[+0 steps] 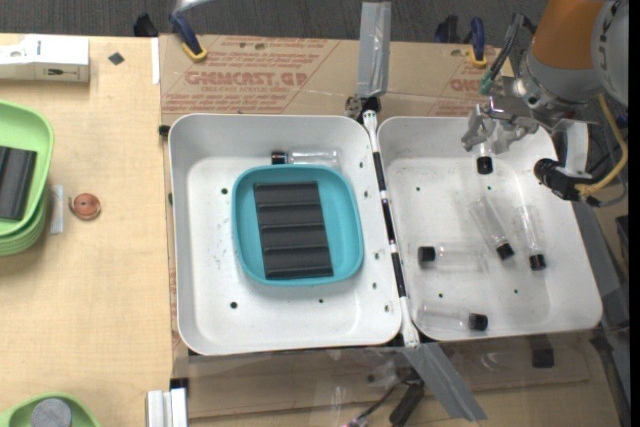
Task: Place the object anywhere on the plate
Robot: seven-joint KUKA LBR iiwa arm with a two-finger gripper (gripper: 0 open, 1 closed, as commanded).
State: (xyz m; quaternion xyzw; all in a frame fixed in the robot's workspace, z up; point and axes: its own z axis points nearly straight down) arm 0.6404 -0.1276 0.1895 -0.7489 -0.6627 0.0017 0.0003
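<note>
Gripper (pixel 484 147) hovering over right bin (pixel 560 315), top-left corner; fingers' state unreadable. Clear vials (pixel 497 233) scattered across right bin floor. Teal plate (pixel 345 215) in left bin (pixel 200 245), carrying black ribbed block (pixel 292 230).

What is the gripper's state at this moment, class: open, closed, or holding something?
Gripper: above the back of the right bin; whether it is open, closed or holding anything cannot be told from the camera view.

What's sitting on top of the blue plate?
A dark, ridged rectangular block lies on the teal plate, covering most of its middle. The plate's surface beneath the block is hidden. A clear vial with a black cap lies just behind the plate, in the left bin.
</note>
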